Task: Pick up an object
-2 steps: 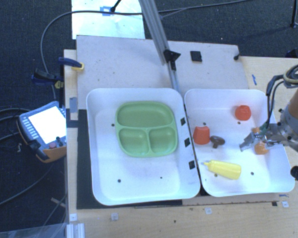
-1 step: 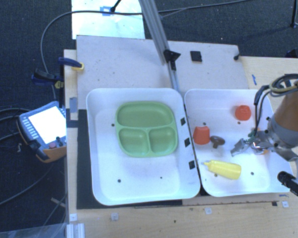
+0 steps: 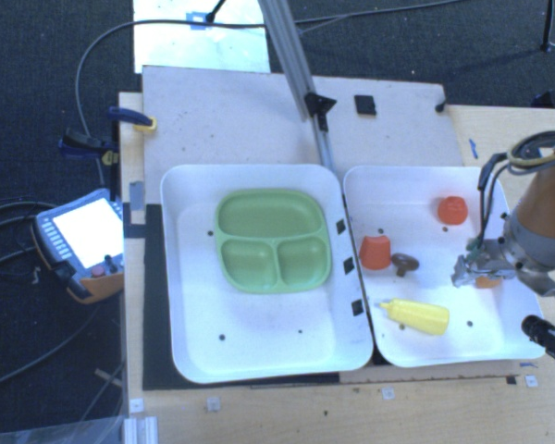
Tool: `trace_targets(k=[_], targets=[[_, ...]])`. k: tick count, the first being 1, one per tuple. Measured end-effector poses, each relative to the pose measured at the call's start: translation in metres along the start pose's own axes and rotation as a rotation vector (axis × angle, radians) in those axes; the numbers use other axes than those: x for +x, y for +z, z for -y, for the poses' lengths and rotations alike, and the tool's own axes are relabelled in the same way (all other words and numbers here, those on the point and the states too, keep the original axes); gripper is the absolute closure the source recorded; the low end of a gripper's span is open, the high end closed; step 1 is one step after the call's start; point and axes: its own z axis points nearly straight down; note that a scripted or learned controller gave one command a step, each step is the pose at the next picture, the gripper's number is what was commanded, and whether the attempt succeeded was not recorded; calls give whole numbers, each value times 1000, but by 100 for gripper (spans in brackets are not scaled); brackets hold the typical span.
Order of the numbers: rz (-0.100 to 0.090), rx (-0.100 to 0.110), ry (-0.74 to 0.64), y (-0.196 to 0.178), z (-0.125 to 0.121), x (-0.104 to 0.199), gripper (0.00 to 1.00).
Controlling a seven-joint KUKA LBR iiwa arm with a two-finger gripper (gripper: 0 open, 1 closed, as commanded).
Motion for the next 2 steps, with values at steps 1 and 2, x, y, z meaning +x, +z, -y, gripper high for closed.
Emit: trace_targets(k=[1, 2], targets=[[1, -2, 1, -48, 2, -9, 100], [2, -5, -5, -110, -3, -3, 100]])
